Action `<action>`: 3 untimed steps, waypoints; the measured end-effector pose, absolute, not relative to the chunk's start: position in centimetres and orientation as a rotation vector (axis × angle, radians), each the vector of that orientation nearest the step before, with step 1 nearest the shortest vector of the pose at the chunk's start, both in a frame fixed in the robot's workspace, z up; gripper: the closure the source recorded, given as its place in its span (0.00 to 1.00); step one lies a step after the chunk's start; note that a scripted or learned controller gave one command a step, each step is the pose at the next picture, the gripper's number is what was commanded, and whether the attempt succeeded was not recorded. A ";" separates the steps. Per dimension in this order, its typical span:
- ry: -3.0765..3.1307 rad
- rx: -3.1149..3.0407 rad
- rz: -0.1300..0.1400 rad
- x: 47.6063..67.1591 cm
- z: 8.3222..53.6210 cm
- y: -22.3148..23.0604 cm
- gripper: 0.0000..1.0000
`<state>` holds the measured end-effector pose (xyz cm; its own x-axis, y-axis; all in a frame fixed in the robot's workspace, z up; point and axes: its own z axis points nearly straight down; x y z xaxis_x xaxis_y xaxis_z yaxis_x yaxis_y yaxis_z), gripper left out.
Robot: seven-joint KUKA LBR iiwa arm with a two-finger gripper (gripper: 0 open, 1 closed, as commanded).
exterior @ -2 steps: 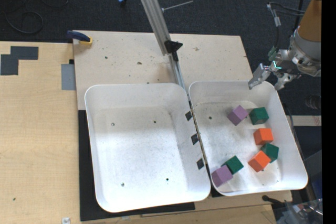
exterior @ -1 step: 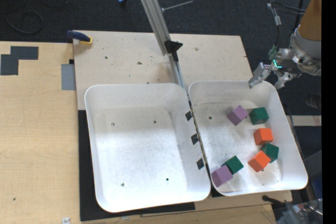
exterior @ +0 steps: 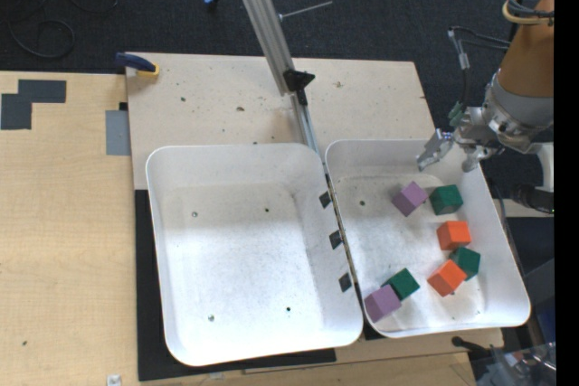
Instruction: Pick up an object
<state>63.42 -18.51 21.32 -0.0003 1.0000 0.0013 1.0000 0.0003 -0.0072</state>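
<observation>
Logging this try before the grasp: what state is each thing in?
Gripper: open, above right bin's far edge, holding nothing.
Purple cube: loose, beside green cube.
Orange cube: loose.
Near purple cube: touching near green cube.
Right bin: holds all cubes.
</observation>
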 end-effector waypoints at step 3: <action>-2.229 -2.236 -0.013 64.1 12.9 -18.4 1.00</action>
